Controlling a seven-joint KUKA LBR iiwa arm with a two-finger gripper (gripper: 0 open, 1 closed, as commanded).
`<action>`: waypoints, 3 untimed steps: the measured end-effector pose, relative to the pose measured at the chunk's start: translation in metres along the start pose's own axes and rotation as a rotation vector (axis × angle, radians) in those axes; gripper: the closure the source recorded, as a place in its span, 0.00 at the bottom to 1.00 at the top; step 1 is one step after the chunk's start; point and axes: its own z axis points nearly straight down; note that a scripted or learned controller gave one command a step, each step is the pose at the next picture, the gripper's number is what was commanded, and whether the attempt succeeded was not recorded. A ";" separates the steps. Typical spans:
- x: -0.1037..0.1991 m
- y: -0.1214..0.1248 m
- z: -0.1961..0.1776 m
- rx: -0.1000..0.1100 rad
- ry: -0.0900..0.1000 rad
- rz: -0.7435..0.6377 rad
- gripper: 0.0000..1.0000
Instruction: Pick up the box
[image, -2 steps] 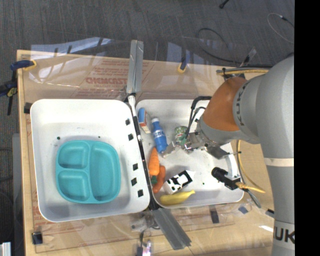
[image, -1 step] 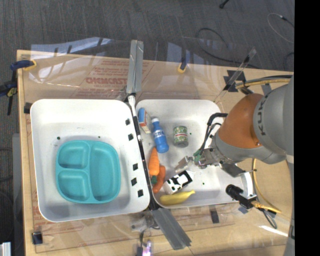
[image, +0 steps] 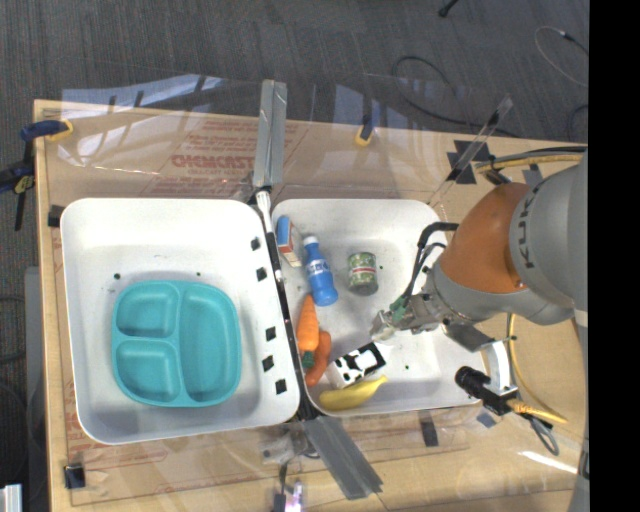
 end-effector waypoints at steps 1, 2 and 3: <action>0.000 0.000 0.000 0.000 0.000 0.000 0.00; -0.006 0.048 0.023 -0.004 -0.003 -0.136 0.00; -0.009 0.067 0.021 -0.007 -0.005 -0.222 0.00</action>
